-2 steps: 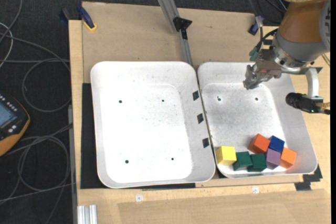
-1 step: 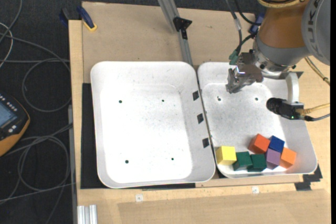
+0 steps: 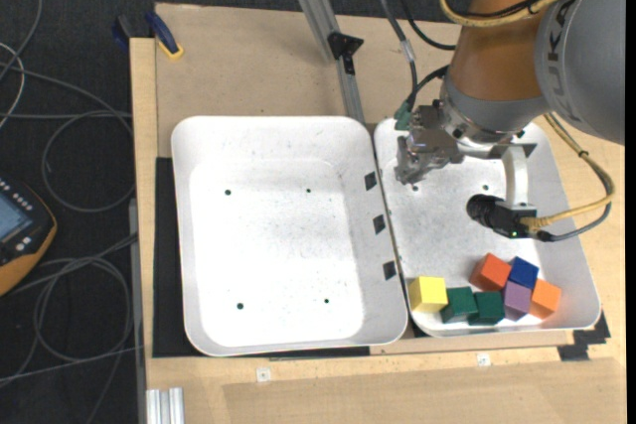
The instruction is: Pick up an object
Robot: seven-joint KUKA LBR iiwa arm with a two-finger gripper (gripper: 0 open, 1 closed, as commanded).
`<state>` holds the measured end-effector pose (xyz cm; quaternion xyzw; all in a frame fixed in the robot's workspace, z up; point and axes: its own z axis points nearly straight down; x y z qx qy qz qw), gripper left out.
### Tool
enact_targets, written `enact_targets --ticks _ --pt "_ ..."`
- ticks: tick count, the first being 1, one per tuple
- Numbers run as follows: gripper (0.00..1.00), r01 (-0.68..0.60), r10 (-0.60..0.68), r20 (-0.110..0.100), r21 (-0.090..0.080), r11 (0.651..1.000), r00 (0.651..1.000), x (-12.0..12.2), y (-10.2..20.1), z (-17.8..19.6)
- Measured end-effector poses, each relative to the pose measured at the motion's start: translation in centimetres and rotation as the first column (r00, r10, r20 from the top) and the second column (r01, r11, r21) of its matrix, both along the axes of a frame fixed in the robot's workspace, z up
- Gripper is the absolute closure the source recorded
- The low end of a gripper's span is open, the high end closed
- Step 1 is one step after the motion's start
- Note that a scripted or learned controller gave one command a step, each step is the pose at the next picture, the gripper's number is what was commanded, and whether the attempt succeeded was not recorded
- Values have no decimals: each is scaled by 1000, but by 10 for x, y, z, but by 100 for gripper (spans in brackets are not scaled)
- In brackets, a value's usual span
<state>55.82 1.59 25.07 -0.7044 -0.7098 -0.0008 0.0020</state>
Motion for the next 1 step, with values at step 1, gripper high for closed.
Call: enact_targets --ticks 1 --pt "100 1 -1 -2 -1 1000 1000 -23 56 -10"
